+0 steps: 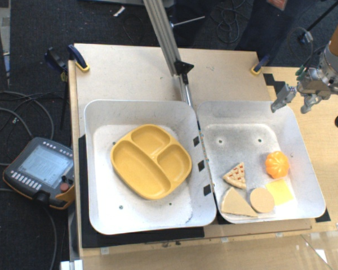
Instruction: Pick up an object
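Objects for picking lie in the right bin (253,134), grouped toward its near right corner: an orange fruit (276,164), a pizza slice (235,175) to its left, a pale yellow square (280,192) just below the fruit, a round tan disc (262,199) touching that square's left side, and a beige wedge (235,203) beside the disc. The far half of this bin holds nothing but bare white floor. The left bin (96,128) carries one yellow divided plate (151,161) with three compartments, lying tilted near its middle. The tool (296,100) hangs over the far right corner of the right bin, its fingers spread apart with nothing between them, well apart from the toy food. Both bins sit on the wooden surface (124,72).
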`<act>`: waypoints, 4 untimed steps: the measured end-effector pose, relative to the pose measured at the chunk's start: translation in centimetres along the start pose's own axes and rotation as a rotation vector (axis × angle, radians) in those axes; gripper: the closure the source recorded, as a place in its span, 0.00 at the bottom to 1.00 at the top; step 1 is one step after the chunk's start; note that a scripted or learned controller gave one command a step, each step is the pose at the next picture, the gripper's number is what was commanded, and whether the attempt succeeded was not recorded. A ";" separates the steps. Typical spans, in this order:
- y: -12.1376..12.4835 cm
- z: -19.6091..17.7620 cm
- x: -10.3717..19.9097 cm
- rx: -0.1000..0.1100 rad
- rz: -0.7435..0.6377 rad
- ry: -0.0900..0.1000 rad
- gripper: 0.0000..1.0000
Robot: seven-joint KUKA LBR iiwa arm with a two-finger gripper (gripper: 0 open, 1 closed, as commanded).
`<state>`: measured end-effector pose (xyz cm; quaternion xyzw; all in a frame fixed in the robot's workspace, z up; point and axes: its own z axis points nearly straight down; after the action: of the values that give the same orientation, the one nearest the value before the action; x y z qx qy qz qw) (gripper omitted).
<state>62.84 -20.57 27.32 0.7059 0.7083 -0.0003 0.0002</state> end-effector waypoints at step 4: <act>0.6 17.9 -0.4 0.005 0.003 0.002 0.00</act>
<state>63.45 -20.98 9.43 0.7069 0.7073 -0.0015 -0.0020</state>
